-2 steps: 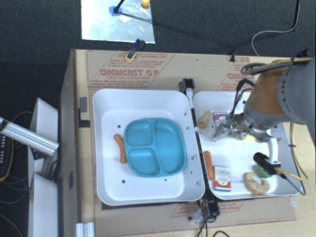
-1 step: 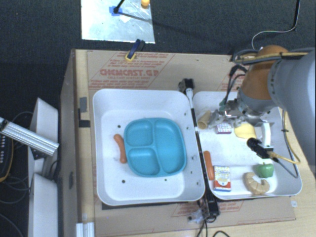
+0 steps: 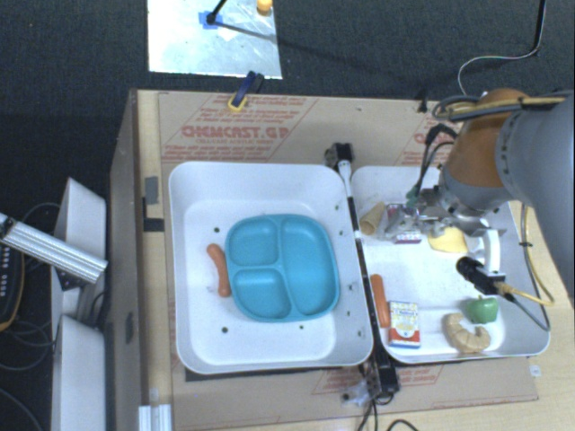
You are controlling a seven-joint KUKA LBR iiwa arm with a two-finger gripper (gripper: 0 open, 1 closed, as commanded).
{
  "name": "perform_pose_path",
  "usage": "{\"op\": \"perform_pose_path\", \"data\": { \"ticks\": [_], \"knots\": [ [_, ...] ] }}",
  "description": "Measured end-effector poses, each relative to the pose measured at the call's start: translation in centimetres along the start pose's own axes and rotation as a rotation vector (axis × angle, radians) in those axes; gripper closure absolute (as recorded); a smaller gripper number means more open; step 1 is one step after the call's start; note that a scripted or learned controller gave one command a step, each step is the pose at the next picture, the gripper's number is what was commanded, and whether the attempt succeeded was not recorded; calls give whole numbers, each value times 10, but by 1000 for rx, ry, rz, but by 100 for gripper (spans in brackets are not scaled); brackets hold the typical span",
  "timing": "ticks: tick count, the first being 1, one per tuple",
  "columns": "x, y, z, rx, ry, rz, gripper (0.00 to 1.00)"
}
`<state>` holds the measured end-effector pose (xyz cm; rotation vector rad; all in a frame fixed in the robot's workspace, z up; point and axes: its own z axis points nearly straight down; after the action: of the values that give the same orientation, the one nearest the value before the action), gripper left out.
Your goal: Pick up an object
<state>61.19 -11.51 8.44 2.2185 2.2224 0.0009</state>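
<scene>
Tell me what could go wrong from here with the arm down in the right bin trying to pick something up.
1. The gripper sits low near the bin's back-left corner, between the cone-shaped piece and the yellow wedge; it might nudge either instead of grasping.
2. The hot dog lies against the bin's left wall, leaving little finger room.
3. The juice box, croissant and green pepper crowd the front edge, so one grab could disturb neighbours.

arm (image 3: 503,151): reaching in from right | tool (image 3: 402,224): lowered, pointing left
</scene>
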Motion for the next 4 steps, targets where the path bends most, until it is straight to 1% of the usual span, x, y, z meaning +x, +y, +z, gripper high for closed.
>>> {"op": "perform_pose_path", "data": {
  "ticks": [1,2,3,4],
  "knots": [
    [10,-21,0,0,1,0,0],
    [22,32,-14,5,-4,-1,0],
    [23,34,-25,-2,-4,-3,100],
    [23,34,-25,-2,-4,-4,0]
  ]
}}
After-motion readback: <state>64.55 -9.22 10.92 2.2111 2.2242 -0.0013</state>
